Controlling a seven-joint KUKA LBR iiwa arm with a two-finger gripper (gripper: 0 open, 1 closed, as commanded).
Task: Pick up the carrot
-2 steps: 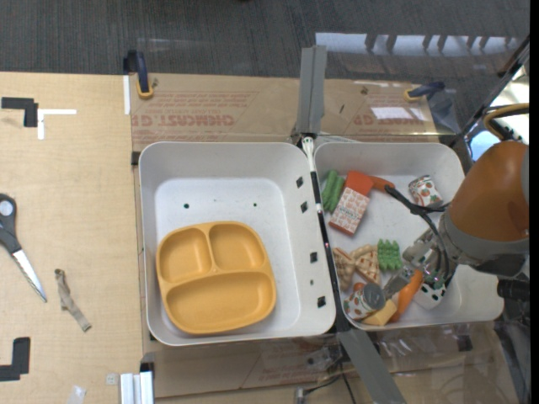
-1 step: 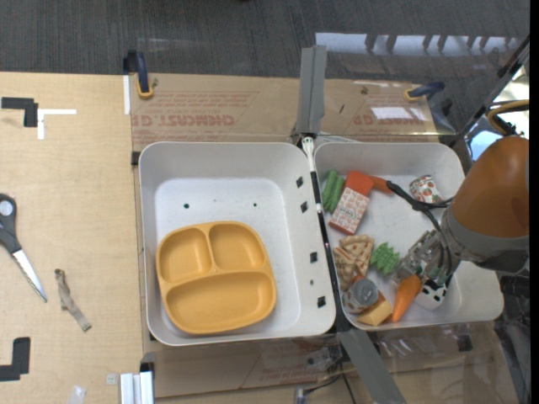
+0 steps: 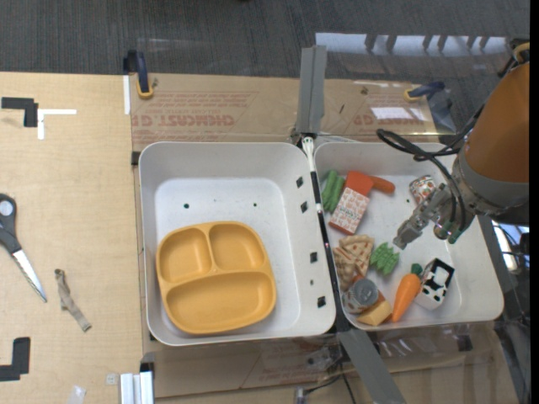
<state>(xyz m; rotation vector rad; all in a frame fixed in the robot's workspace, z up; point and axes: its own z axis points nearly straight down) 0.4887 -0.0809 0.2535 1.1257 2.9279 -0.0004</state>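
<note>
The carrot [image 3: 406,295], orange with a green top, lies tilted near the front of the right bin [image 3: 488,310], between a round grey can and a black-and-white cow toy. My gripper [image 3: 414,228] hangs over the right bin's middle, above and slightly right of the carrot, apart from it. Its fingers point down-left with nothing visible between them.
The right bin also holds green broccoli [image 3: 386,258], a waffle [image 3: 354,255], a red-and-white carton [image 3: 351,203], green pods [image 3: 332,190], a grey can [image 3: 364,293], cheese [image 3: 376,313] and the cow toy [image 3: 436,281]. A yellow divided plate [image 3: 216,276] sits in the left bin [image 3: 160,183]. Scissors [image 3: 17,255] lie far left.
</note>
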